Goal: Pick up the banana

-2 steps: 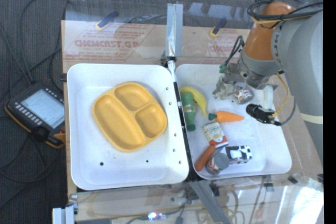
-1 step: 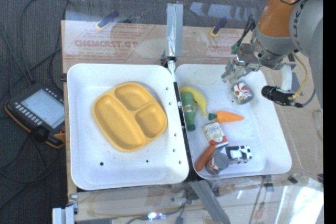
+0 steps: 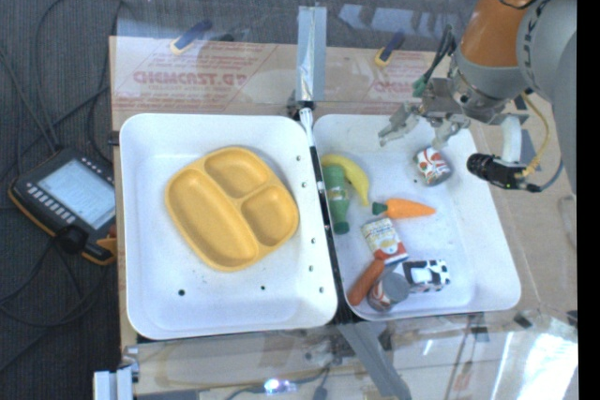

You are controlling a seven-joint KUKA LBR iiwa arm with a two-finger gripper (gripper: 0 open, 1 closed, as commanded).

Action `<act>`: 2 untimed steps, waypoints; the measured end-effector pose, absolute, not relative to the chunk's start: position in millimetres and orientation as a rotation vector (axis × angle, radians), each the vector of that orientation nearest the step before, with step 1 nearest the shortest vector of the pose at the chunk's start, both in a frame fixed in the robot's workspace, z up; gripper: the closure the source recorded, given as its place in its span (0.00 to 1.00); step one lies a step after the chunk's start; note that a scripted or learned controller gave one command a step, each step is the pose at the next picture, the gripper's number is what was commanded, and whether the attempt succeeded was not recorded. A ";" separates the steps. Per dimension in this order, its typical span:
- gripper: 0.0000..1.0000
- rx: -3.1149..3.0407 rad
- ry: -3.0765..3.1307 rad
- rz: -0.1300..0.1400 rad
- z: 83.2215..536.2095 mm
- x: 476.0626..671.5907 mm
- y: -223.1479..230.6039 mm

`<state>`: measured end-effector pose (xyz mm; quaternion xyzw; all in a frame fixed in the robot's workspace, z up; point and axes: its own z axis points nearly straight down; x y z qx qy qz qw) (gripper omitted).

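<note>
- The gripper point(image 3: 418, 128) is hovering over the right bin point(image 3: 487, 248), fingers spread apart, gripping nothing.
- The banana point(image 3: 351, 175) is lying well apart, by the bin's left wall.

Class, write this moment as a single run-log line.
task: pick up banana | gripper: open, above right bin, holding nothing | banana: in bin, beside green bottle

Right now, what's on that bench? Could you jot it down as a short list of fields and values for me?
left bin: holds a yellow divided plate
right bin: holds the banana, a green bottle, a carrot, a small can and other small items
banana: against the right bin's left wall, touching the green bottle
gripper: fingers spread, holding nothing, above the right bin's far end, apart from the banana
</note>
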<state>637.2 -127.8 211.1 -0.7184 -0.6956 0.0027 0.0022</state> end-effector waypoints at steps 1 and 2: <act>0.00 -2.264 -2.175 0.012 94.0 654.8 -99.3; 1.00 -2.259 -2.173 0.021 98.9 653.1 -99.4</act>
